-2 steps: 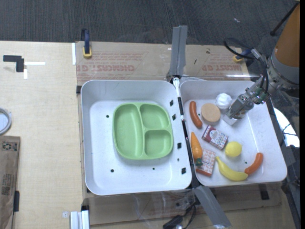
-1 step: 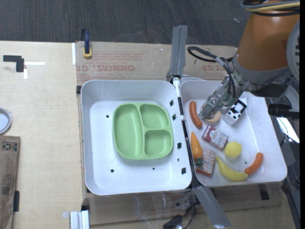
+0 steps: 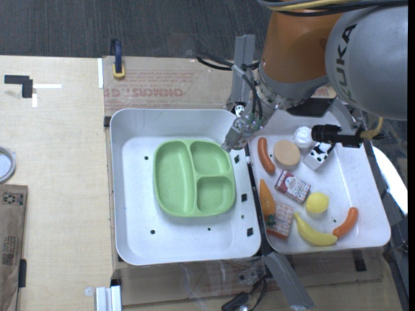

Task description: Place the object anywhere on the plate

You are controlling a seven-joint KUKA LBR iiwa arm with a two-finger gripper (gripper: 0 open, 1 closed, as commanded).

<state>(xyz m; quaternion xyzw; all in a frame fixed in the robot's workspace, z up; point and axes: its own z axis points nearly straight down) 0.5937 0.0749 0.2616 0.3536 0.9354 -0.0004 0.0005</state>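
Camera view: wooden bench [image 3: 52, 173], dark carpet [image 3: 130, 11]; whether the fingers [image 3: 235, 139] grip is unclear.

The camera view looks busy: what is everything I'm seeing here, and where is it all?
Divided plate: one, green, in the left bin.
Hot dogs: two, red; one at the right bin's left, one near its right corner.
Banana: one, yellow, right bin front.
Lemon: one, yellow, above the banana.
Carrot: one, orange, right bin's left edge.
Round disc: one, tan, right bin.
Small box: one, red and white, right bin middle.
Dice: one, white with black dots.
Clamp: one, blue and yellow, bench top.
Arm: one, grey and orange, from the right.
Claw: one, above the plate's far corner.
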